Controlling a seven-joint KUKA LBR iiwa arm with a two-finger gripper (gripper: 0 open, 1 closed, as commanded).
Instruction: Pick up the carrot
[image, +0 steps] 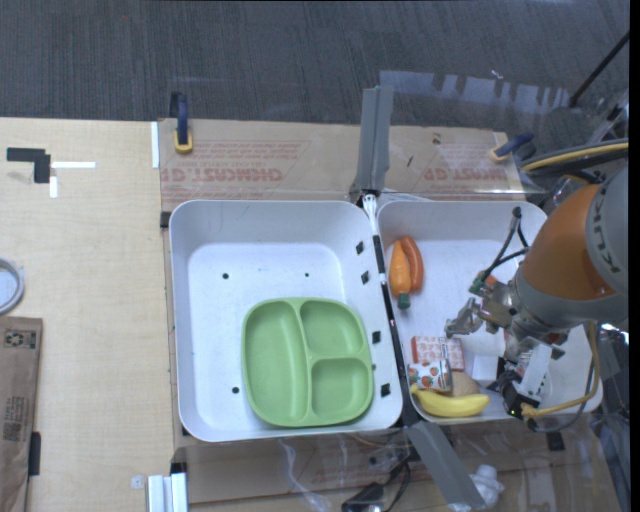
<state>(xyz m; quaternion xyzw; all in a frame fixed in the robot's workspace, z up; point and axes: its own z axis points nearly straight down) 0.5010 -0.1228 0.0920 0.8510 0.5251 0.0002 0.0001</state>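
Camera view is showing you the carrot (404, 266) lying at the right bin's (455, 212) near-left wall, untouched. Your tool (470, 318) is hovering near the box (434, 361) and banana (452, 403), apart from the carrot; I cannot tell its grip state. You're likely approaching: next, be shifting over the carrot.

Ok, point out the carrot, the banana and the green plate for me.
carrot (405, 266), camera view, middle of its orange body
banana (452, 403), camera view, middle of its curve
plate (270, 355), camera view, its long left compartment
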